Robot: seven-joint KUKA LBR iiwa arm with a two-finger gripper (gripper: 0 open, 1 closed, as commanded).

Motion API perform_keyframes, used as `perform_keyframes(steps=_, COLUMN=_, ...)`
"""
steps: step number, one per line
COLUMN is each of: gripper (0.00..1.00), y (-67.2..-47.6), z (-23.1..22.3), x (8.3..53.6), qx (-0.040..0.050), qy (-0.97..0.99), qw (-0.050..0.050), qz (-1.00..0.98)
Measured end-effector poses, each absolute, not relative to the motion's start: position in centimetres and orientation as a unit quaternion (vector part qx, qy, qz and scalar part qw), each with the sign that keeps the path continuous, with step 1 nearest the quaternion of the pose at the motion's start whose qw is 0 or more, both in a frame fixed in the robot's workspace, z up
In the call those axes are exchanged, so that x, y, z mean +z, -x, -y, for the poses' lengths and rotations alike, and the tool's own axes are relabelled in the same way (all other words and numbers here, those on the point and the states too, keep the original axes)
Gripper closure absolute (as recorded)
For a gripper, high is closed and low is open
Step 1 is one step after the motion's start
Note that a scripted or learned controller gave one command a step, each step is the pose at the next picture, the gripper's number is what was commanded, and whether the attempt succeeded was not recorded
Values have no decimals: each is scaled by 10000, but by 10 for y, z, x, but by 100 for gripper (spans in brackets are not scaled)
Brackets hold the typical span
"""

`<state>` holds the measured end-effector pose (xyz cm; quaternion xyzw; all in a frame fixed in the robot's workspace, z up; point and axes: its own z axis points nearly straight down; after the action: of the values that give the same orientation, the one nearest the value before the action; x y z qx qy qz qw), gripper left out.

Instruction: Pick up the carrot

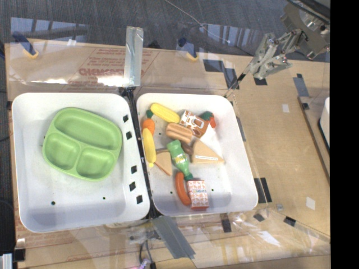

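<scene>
Gripper [268,58] above bench beyond right bin [242,150]; carrot [148,124] at bin's left wall, green plate [82,143] in left bin [28,167].

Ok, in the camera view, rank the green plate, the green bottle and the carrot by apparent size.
Largest to smallest:
1. green plate, by far
2. green bottle
3. carrot, partly hidden among the other toys, so its rank against the bottle is unsure

We see a silvery-grey metal gripper [268,58] of thin linked fingers, a bulkier grey wrist block behind it, and an orange patch at the top corner.
</scene>
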<state>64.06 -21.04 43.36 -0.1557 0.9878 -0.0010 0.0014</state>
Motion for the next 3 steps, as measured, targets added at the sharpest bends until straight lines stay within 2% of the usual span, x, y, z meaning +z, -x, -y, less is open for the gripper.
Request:
perform_keyframes(steps=1, gripper=100, y=-615, z=208, x=318, qx=27, qy=2180, qw=-37, qz=-9759)
perform_keyframes(steps=2, gripper=100, y=-633, z=146, x=285, qx=19, qy=2222, qw=-5, qz=-9750)
perform_keyframes(steps=3, gripper=100, y=-643, z=192, x=268, qx=0, qy=4932, qw=11, qz=-8699)
